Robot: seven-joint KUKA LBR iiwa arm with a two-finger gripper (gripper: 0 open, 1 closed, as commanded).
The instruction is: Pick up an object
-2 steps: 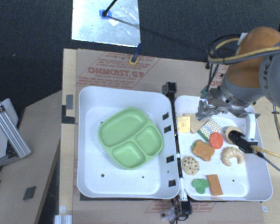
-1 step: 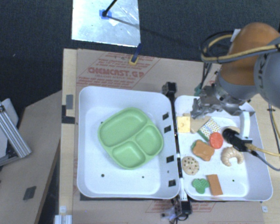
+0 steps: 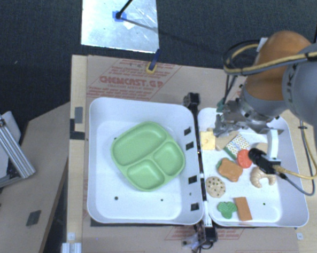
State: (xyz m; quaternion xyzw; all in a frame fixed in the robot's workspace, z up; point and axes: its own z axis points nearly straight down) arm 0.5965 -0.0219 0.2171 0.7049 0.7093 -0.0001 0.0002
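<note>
Jaws, grip state unclear, hang over 1 cheese cube; 1 green plate sits left.

A single fixed camera looks down from above at a slant on the desk, far enough back to take in both white bins: the left bin with a green tray, the right bin, and the arm entering from the right.
</note>
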